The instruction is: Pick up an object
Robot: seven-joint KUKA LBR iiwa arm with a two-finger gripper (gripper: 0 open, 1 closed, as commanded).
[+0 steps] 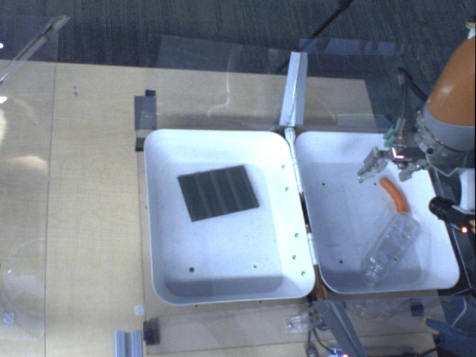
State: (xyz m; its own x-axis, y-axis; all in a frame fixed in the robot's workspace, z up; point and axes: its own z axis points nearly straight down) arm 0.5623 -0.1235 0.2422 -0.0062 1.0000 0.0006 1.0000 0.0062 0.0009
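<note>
**Operator:** Pale wood desk (82, 222), two shallow white bins side by side. State the contents, largest item first.

**Technician:** Left bin (167, 274) carries a dark ribbed slab (219, 192), lying flat, well apart from the arm. Right bin (331, 274) carries a clear plastic bottle (390, 249) and a small orange piece (394, 195).

**Operator:** Which relation governs the coming move?

**Technician:** The orange piece lies just below and slightly right of the tool (379, 161) in the view, nearly beneath it. Its long axis runs diagonally, upper left to lower right. The bottle lies farther down the bin, on the opposite diagonal, its upper end just beside the orange piece.

**Operator:** Arm pose and tool condition?

**Technician:** The arm (454, 117) reaches in from the right edge, wrist over the upper right of the right bin. The tool's fingers appear spread apart, with nothing between them. Judged from this, the orange piece is the likeliest target.
</note>
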